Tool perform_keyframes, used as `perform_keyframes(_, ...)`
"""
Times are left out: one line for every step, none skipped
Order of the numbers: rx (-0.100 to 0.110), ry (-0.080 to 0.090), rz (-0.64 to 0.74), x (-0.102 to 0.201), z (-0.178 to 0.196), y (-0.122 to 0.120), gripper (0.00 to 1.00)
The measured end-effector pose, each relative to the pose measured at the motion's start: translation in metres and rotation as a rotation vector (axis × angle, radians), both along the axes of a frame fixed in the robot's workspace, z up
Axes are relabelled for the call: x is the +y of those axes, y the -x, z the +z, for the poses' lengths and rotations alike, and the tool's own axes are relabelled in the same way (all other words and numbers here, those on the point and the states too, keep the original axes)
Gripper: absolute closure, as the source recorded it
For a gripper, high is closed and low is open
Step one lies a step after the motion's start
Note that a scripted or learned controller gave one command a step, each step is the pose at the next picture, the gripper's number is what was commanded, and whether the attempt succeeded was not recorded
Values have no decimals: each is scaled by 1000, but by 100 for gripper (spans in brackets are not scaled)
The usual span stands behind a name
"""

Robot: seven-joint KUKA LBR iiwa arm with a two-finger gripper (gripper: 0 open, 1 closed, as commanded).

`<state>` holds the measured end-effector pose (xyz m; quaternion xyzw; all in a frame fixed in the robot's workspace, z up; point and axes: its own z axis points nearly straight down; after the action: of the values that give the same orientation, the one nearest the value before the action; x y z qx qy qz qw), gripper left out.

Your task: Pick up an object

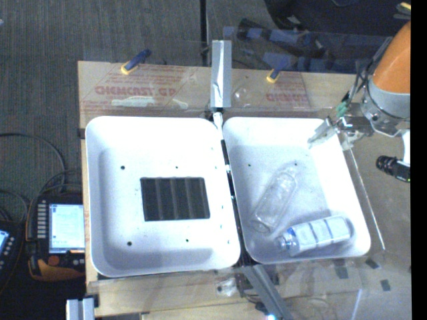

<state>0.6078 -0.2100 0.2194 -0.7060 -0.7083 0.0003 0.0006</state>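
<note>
Black ribbed mat [175, 199], handheld pendant [59, 227]

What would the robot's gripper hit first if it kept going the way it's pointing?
The gripper points down-left into the right bin. It would probably meet that bin's bare floor first, short of the clear bottle, though depth is hard to judge here.

A pale wooden bench top [93, 95] carries two shallow white plastic bins side by side, their inner rims touching. The left bin [100, 199] and the right bin [233, 179] fill most of the board. Behind them, an upright grey metal post [220, 72] stands at the seam, and two blue-and-yellow clamps [135, 61] [279, 69] grip the bench's far edge.
</note>
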Motion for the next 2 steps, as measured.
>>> perform_keyframes(-1,1,31,-12,33,44,0)
perform_keyframes(-3,3,283,24,56,44,0)
